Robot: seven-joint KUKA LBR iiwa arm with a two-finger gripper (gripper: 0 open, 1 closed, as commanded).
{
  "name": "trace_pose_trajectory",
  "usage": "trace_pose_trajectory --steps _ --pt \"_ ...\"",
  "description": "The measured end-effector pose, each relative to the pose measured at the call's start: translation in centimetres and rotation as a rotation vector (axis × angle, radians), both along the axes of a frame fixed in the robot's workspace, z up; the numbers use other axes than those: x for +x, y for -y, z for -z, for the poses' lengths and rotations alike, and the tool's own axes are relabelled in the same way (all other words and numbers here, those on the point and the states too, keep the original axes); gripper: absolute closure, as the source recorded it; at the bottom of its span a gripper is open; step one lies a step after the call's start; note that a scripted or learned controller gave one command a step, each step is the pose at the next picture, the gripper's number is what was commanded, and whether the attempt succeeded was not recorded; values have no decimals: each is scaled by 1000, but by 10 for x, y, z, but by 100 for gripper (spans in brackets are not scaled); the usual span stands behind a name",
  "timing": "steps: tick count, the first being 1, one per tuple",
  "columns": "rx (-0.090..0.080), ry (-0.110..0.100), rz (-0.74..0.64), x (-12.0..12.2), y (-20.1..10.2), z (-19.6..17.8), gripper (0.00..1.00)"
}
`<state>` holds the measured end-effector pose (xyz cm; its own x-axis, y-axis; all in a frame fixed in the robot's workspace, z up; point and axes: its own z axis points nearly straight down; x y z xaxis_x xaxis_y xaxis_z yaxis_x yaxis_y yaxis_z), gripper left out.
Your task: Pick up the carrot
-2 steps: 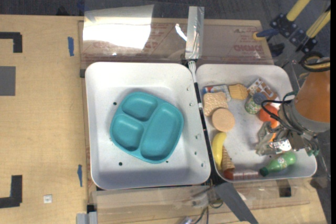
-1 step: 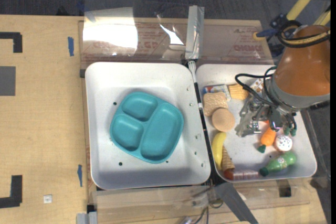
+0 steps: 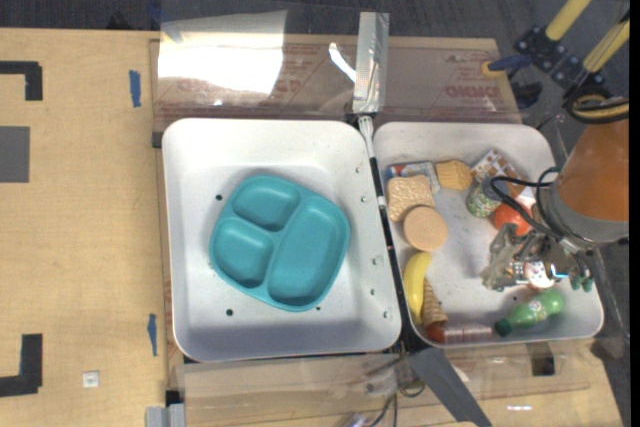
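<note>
Hovering low in the right bin (image 3: 455, 137), fingers (image 3: 508, 267) beside the carrot (image 3: 510, 213).
Carrot lies just above them; can't tell their spread; green bottle (image 3: 532, 311) below.

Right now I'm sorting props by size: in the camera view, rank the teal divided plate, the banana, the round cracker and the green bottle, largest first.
1. Teal divided plate, by far the largest.
2. Banana.
3. Round cracker and green bottle: look alike, so unranked.
</note>
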<state>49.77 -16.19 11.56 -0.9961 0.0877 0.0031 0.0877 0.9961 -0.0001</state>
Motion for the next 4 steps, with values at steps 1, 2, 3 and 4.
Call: trace_pose_trajectory --steps 1,2,3,4 --pt "0 19 269 68 -46 25 100" --pt "-1 18 269 67 -45 26 0" --pt "-2 7 292 -18 -4 25 0" --pt "-3 19 288 -13 -6 13 100"
